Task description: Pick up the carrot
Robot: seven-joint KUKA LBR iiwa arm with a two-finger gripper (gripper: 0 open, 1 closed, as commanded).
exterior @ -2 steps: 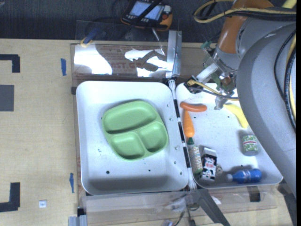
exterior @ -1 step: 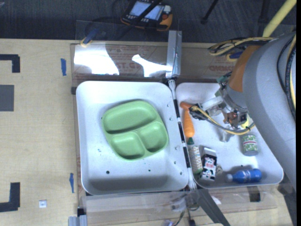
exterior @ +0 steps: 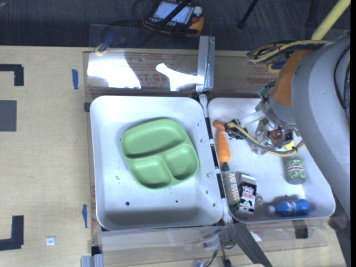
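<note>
Wooden bench (exterior: 44, 149), left bin (exterior: 105, 115) holding green tray (exterior: 160, 153), right bin (exterior: 317, 177) holding carrot (exterior: 222, 146), fingers' (exterior: 266, 133) state unclear.

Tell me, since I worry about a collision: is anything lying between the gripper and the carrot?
Nothing visible blocks the way. The carrot lies along the right bin's left wall, and the gripper hangs to its right over bare bin floor. The small carton and blue bottle lie nearer the front.

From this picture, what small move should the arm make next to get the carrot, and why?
Probably shift the hand toward the left wall of the right bin, then lower it. The carrot lies there along the divider, and the hand sits to its right, apart from it.
</note>
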